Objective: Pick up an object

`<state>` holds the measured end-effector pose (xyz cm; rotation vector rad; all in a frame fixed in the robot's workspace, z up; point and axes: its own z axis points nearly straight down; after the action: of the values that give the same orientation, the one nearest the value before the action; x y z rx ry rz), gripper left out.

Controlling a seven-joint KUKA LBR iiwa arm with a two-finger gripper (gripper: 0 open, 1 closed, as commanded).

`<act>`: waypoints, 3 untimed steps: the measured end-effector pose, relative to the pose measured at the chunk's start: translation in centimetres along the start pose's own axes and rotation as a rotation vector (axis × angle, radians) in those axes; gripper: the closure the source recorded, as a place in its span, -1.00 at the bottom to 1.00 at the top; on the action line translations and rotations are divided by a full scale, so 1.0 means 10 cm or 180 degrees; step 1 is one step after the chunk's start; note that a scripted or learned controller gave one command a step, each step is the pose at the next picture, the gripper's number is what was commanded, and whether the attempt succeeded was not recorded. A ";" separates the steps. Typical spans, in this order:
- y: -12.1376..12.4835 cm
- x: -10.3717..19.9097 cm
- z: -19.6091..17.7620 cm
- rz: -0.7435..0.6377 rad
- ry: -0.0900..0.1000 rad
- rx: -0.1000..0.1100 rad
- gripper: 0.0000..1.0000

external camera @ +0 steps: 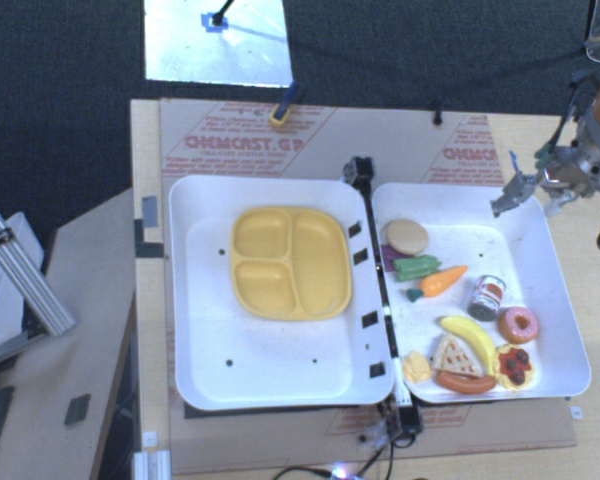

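- Pretty clearly a robotics lab, not anyone's kitchen.
- Center of the frame: a bench [280, 128] covered with paper-masked sheet printed with a brand name, two white bins [195, 268] clipped together side by side on it.
- Right bin is full of toy food [460, 338]: plastic banana, carrot, donut, tiny can. Left bin has a yellow divided plate [288, 263].
- Right edge: a robot arm [580, 158] reaching in over the bench.
- Top of the frame: dark carpet [60, 68] with a metal plate [217, 28] on it and black cables [430, 58] trailing across.
- Left edge: aluminium framing [20, 268] and a grey side table [80, 328].
- Bottom center: loose wires [380, 438] at the bench edge.
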<state>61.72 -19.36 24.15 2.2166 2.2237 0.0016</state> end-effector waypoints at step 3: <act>-0.04 0.09 1.59 0.0005 0.0005 0.0015 -1.00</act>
<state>61.32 -18.51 8.21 2.2213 2.2252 -0.0021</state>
